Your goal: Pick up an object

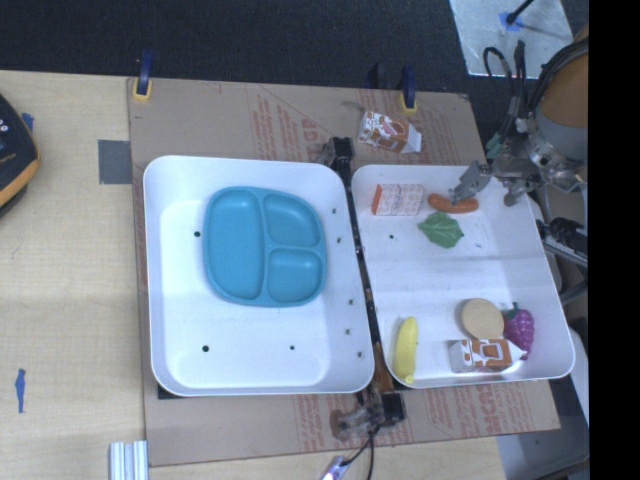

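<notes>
The jaws (pixel 490 180) hang over the right bin's (pixel 530 268) far edge; whether they are open or closed cannot be told. A hot dog (pixel 452 204) lies just beside them, a green leaf (pixel 441 230) nearby. The small cartons' (pixel 398 199) printing is too small to read.

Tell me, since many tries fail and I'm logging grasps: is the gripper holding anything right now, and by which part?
Nothing is held. The gripper hangs just above the hot dog at the far end of the right bin, with nothing between its jaws.
</notes>
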You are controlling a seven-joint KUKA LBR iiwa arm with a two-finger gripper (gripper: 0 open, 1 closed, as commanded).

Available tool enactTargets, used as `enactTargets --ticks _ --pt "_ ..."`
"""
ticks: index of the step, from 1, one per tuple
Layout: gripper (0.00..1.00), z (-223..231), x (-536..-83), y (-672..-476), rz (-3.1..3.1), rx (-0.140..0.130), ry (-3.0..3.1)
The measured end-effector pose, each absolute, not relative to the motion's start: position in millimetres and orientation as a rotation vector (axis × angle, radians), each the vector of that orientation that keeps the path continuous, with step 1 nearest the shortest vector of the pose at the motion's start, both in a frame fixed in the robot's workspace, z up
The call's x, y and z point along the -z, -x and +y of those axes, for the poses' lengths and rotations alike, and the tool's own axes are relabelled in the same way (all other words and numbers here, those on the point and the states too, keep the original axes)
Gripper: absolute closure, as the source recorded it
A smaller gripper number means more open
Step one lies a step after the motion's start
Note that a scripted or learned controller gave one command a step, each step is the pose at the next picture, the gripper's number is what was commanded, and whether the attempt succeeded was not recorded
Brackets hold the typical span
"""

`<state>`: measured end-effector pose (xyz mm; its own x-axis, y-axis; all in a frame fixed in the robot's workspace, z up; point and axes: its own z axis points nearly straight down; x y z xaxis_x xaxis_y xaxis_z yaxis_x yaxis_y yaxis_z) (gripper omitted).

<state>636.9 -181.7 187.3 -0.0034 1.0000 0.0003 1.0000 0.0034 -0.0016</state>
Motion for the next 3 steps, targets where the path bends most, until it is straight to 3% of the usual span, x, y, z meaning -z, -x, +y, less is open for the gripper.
enactTargets --ticks 1,2,3 --pt "0.00 -147.5 -91.2 -655.8 -2.225 -0.006 2.213" --pt "0.00 -159.7 -91.9 -644.5 -2.224 -0.006 2.215" --pt "0.00 -160.9 -92.3 -656.5 -2.227 -0.002 2.215"
